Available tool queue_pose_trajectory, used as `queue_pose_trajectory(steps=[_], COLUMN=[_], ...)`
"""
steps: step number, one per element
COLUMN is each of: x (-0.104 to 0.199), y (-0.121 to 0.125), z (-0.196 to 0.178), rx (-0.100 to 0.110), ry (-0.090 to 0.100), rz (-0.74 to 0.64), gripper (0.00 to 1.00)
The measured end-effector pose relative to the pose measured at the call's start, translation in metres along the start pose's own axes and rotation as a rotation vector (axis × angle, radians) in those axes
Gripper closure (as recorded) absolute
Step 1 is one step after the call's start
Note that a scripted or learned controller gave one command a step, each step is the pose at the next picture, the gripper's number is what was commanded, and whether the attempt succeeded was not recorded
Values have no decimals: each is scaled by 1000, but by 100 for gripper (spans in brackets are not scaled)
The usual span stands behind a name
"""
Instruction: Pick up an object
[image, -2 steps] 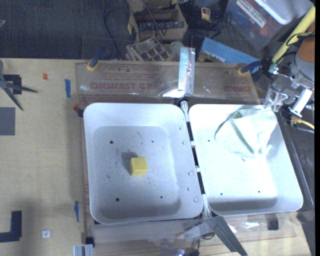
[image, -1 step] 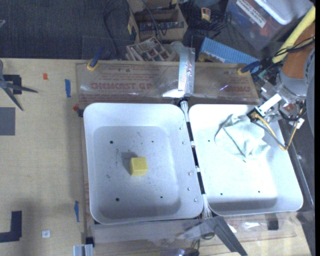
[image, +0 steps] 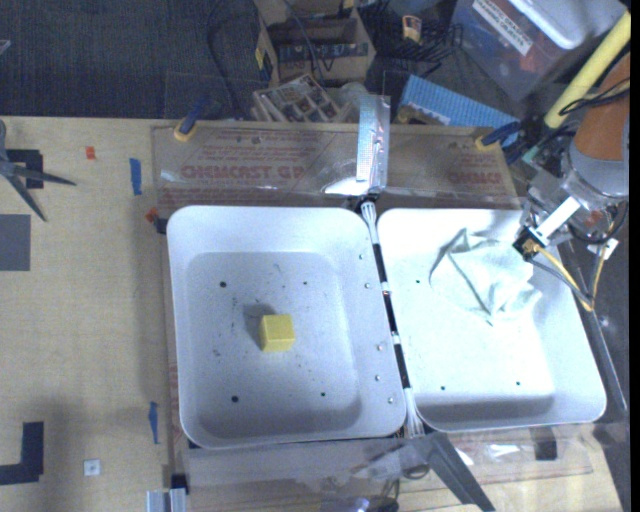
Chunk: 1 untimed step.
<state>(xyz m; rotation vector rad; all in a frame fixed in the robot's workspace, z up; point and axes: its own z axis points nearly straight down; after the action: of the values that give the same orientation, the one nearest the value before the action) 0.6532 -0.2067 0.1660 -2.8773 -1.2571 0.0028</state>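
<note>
While the pincer (image: 530, 240) is hovering at the right bin's (image: 480, 395) crumpled white cloth (image: 492, 272), grip unreadable, nothing is looking lifted; yellow block (image: 277, 332) is sitting untouched

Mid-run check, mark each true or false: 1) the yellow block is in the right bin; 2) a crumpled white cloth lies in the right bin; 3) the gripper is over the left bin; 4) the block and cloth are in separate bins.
1) False. The yellow block sits in the left bin.
2) True. The white cloth lies in the right bin.
3) False. The gripper is at the right bin's far right side, by the cloth.
4) True.
</note>
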Motion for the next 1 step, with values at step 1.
queue_pose_trajectory(steps=[1], x=[2], y=[3], z=[34], rx=[1], ry=[0], rz=[294], gripper=[100])
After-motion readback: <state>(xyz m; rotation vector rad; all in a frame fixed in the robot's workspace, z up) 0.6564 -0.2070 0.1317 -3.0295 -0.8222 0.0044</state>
